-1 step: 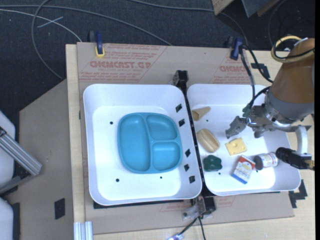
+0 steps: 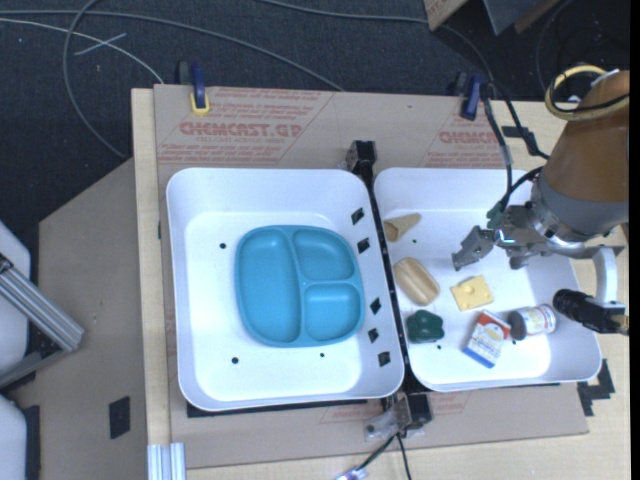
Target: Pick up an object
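The arm [image 2: 590, 158] is cut off at the right edge and covers part of the right bin [image 2: 440, 368], and a small jar [image 2: 533, 321] near the edge is too small to read. The jaws [image 2: 497, 246] hang spread apart over the right bin with nothing between them, above a yellow cheese wedge [image 2: 471, 294]. Beside it lie a tan bread roll [image 2: 416, 280], a green piece [image 2: 425, 326] and a small carton [image 2: 485, 339]; a blue divided plate [image 2: 298, 284] lies in the left bin [image 2: 190, 268] on the worktop [image 2: 150, 168].
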Robot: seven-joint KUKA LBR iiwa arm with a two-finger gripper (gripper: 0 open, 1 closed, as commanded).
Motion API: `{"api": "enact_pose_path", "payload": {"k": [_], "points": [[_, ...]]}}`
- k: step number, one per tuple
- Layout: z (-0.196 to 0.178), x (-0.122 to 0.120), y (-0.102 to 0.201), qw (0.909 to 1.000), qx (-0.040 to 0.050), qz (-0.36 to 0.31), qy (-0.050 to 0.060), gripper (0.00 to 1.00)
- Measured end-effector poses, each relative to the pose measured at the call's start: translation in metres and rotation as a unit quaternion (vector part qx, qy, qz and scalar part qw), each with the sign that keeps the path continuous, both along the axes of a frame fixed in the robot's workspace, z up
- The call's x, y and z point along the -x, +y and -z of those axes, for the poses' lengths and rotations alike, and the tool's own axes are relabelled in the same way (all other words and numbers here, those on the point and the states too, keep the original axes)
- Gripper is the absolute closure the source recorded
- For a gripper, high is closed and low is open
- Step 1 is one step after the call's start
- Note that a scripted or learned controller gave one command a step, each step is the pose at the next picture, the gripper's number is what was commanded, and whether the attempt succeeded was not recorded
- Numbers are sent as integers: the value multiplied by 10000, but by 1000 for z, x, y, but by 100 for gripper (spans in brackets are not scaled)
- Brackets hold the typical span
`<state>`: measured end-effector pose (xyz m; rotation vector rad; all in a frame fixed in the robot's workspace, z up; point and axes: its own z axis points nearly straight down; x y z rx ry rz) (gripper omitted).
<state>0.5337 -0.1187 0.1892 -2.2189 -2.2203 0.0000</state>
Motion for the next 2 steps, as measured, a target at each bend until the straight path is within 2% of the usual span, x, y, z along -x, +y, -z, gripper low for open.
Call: {"api": "enact_pose_path", "payload": {"k": [1, 2], "points": [[59, 10, -1, 10000, -6, 8, 30, 0], [101, 7, -1, 10000, -4, 5, -28, 0]]}}
